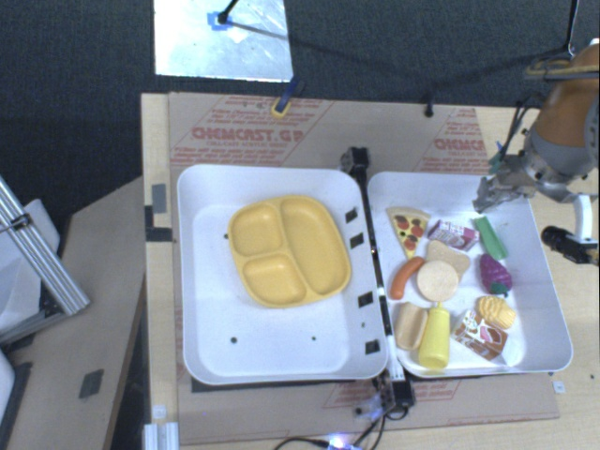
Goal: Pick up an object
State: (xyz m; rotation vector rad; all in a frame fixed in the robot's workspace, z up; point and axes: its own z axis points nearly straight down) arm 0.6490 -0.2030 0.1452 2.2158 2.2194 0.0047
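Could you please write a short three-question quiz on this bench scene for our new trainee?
1. True or false: the yellow tray has three compartments with toy food in each.
2. Which item lies nearest the gripper? A) mustard bottle B) green pickle C) pizza slice
3. Fill in: the toy food lies in the ____ bin of the camera view.

Key: 1 false, the compartments hold nothing; 2 B; 3 right.

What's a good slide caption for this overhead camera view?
Gripper hovers over the right bin of toy food, near a green piece; yellow tray in the left bin.
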